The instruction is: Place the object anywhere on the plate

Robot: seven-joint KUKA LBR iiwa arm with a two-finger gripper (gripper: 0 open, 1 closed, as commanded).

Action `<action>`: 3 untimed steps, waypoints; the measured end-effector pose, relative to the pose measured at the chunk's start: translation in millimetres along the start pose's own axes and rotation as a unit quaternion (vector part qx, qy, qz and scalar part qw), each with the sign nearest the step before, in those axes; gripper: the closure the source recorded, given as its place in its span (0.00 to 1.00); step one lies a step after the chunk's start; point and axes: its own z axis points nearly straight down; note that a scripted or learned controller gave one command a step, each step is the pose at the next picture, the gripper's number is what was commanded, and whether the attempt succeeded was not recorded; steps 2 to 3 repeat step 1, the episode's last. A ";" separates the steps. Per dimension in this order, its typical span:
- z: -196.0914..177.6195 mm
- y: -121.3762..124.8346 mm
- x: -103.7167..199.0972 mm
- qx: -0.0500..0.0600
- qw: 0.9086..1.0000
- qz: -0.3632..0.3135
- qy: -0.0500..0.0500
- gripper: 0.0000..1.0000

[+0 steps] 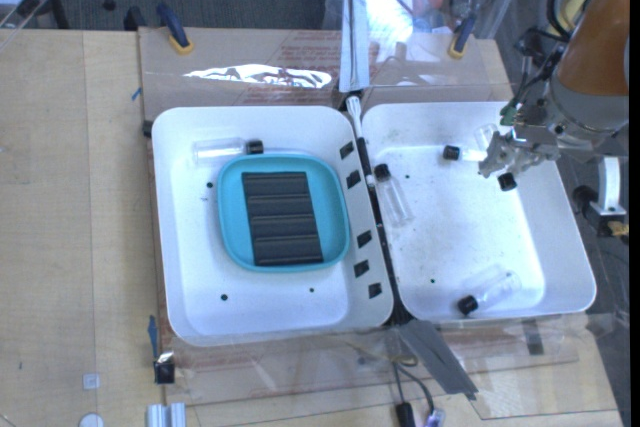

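Two white bins: one (185, 310) holds the plate, the other (560, 265) lies just right of it. One teal plate (232, 215), bearing one dark ribbed slab (283, 218). Four clear tubes with black caps: one (225, 150) just above the plate, one (392, 195) just right of it past the divider, one (490, 293) far right and below, and one (462, 151) far right and above. A fifth black cap (505, 182) sits far right of the plate; whether a tube is attached cannot be told. Five black clips (353, 180) along the divider beside the plate. Two clamps, one (177, 33) above the plate and one (460, 35) above and to the right
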 end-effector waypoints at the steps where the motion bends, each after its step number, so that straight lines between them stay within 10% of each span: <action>1: -0.2 0.1 -0.1 0.000 1.000 0.000 0.000 0.00; 3: -0.2 0.1 -0.1 0.000 1.000 0.000 0.000 0.00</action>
